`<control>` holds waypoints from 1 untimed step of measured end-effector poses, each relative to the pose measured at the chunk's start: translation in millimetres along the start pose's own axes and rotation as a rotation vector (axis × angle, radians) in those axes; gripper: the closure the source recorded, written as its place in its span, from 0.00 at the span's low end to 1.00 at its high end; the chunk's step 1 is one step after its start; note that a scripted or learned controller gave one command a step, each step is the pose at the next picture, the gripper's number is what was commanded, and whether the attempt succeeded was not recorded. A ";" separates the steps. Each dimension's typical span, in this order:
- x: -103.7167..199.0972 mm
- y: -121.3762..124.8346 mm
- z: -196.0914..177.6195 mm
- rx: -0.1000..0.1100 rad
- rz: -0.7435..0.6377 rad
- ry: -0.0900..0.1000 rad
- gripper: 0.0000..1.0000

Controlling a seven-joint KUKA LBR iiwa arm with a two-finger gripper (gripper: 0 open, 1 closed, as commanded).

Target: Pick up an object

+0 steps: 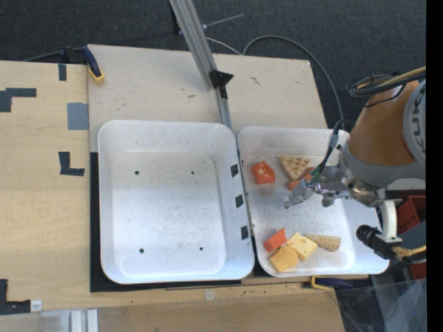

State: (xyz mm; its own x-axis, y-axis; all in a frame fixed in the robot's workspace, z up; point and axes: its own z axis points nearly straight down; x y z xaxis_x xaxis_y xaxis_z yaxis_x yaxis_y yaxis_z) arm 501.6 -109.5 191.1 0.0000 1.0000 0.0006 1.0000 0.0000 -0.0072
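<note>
The left bin [166, 199], a shallow speckled white tray, is seen on the tabletop [159, 81]. In the right bin [277, 144] a red block [262, 173], a waffled tan wedge [295, 165] and yellow chunks [293, 251] are scattered. The gripper [299, 196] is lowered between them from the right; whether its fingers are open cannot be told.

My arm [387, 133] is a thick rounded body, orange on its broad upper band, with grey below it toward the wrist. Part of a grey letter shows on a pale patch at its side. A thin dark cable runs along it. My gripper [299, 198] is small, metallic grey, with slim fingers.
</note>
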 end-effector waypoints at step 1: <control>-2.9 5.8 47.0 0.000 -0.001 0.000 0.00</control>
State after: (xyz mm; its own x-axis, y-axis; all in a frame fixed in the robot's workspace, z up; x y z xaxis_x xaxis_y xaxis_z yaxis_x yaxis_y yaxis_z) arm 507.0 -112.4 144.0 -0.0006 1.0000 0.0008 1.0000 0.0006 -0.0071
